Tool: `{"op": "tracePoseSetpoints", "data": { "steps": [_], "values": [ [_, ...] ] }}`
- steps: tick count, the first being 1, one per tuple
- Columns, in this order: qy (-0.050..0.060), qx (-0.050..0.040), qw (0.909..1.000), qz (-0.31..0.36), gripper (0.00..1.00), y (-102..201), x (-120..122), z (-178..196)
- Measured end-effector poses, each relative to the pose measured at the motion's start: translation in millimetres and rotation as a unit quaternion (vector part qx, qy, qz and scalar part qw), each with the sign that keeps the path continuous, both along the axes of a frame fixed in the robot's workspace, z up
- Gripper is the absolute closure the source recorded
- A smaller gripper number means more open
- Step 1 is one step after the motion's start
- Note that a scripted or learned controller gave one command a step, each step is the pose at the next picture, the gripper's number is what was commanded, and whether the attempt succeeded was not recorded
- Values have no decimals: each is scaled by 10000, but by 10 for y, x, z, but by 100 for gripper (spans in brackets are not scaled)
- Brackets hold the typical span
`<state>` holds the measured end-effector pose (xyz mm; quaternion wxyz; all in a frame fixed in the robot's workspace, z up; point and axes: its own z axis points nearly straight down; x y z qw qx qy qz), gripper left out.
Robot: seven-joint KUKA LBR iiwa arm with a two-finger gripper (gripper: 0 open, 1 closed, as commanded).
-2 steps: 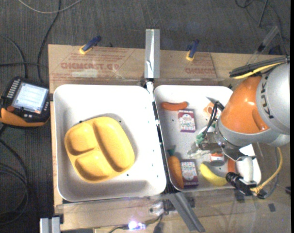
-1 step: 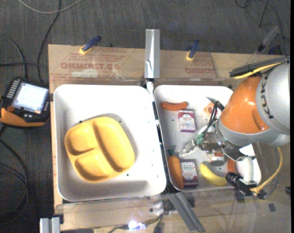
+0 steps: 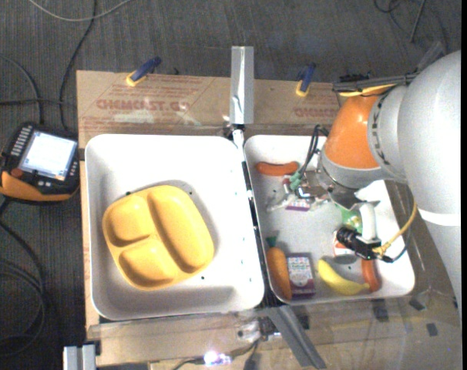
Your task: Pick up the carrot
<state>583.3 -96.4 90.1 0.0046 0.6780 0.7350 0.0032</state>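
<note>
Two white bins, the left bin and the right bin; one yellow divided plate; one carrot; one banana; one purple carton; two sausages, one at the back, one beside the banana.

Glossy yellow plastic tray

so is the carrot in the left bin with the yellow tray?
No. The carrot lies in the right bin, beside the purple carton.

Orange carrot, right bin's front-left corner
</note>
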Motion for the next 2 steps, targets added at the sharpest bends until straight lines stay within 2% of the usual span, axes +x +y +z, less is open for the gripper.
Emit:
{"op": "tracePoseSetpoints", "data": {
  "steps": [1, 2],
  "values": [
    [-7, -17, 9979, 648, 0, -64, -961, 4],
    [8, -3, 9910, 1341, 0, -304, -502, -3]
  ]
}}
